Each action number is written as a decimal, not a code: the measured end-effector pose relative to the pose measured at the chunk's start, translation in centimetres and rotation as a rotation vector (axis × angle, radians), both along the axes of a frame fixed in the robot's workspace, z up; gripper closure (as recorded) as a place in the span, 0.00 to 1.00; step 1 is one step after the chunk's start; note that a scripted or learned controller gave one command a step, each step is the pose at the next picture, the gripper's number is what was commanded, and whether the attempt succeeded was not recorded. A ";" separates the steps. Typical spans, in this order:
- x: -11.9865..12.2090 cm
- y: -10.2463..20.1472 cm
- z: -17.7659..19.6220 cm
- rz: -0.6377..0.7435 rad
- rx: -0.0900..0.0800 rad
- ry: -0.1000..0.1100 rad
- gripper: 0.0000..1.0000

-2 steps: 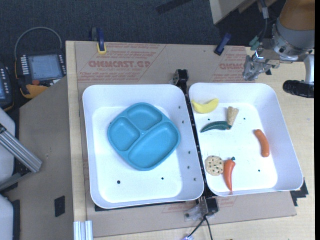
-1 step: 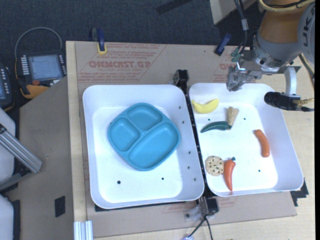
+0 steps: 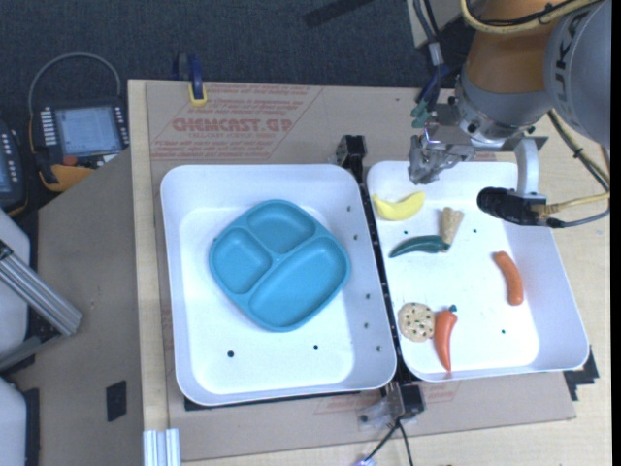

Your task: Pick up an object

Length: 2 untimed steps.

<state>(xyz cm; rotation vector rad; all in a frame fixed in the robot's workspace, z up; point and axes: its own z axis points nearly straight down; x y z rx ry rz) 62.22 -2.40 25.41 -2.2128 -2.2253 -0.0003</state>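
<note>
Left bin [image 3: 194,289]: holds one blue divided plate [image 3: 279,263], three compartments, lying flat near the bin's centre and turned at an angle to the walls.

Right bin [image 3: 543,348]: six small items, none touching the plate. Nearest the shared wall, at the far end, a yellow banana [image 3: 400,205]. Just in front of it a dark green pepper [image 3: 419,247], its right tip close to a tan cone-shaped piece [image 3: 450,225]. Toward the near end, a round speckled cookie [image 3: 415,321] lies just beside an orange carrot [image 3: 443,336] with a green top; the two look to be touching or nearly so. Further right, well apart from the rest, an orange-red sausage [image 3: 508,277] lies on bare bin floor.

Gripper [image 3: 424,168]: hangs over the far left corner of the right bin, directly above and behind the banana, tip close to it. Nothing seen between the fingers. Spread or pressed together: cannot tell, the wrist body blocks the tips at this angle.
</note>
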 end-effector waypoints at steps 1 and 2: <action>-2.0 4.8 0.3 0.000 0.000 0.000 1.00; -4.0 9.5 0.3 0.000 0.000 0.001 1.00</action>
